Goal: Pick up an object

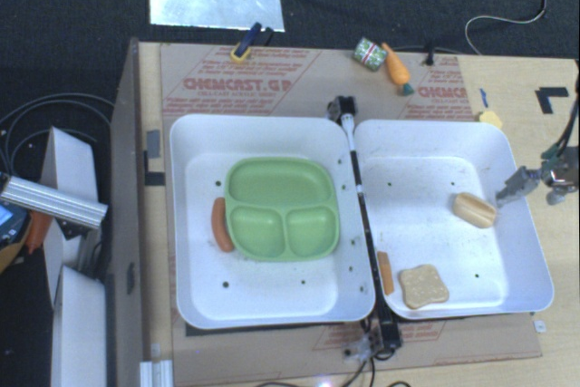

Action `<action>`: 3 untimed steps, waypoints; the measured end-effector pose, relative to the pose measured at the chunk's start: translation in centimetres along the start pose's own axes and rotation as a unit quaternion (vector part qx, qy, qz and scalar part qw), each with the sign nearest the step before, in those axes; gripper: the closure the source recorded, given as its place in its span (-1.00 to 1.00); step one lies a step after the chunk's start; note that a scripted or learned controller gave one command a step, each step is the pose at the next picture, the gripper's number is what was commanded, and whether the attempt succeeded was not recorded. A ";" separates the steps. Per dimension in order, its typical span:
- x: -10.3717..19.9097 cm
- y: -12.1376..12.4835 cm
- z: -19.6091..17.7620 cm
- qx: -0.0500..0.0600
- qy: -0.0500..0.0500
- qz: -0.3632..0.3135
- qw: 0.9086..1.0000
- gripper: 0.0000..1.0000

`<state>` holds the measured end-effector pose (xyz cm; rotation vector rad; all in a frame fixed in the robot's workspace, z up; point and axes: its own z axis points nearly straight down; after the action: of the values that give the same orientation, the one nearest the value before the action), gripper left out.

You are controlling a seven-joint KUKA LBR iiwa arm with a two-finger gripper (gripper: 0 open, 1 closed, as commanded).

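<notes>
Bread roll [474,209] is lying in the right bin [426,149], toward the frame's right-middle, and it is the nearest thing to the jaws [513,187]. The jaws are hanging at the bin's right rim, just up and to the right of the roll, close beside it but apparently not touching. Whether they are apart or together I cannot tell; they are reading as one grey wedge at this slant, and nothing is showing between them.

The roll's long axis is running from upper left to lower right of the frame, roughly crosswise to the line along which the arm is reaching in from the right. So the coming move, as I judge it, is turning on a short shift down and leftward, with the jaws closing across the roll's narrow width.

Other candidates are sitting farther off: a toast slice [423,285] at the bin's lower edge, and a small sausage [385,272] by the divider. In the left bin [199,195], a green tray [282,208] and another sausage [219,225] are lying well apart from the jaws.
</notes>
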<state>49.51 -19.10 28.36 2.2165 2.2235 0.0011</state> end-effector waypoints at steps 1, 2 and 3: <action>-0.4 4.3 10.4 0.001 0.001 0.000 1.000 -1.00; -1.5 5.8 18.0 0.002 0.001 0.001 1.000 -1.00; -1.5 11.7 17.5 -0.001 0.000 -0.001 1.000 -1.00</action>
<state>61.25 -20.62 10.85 2.2141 2.2235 0.0031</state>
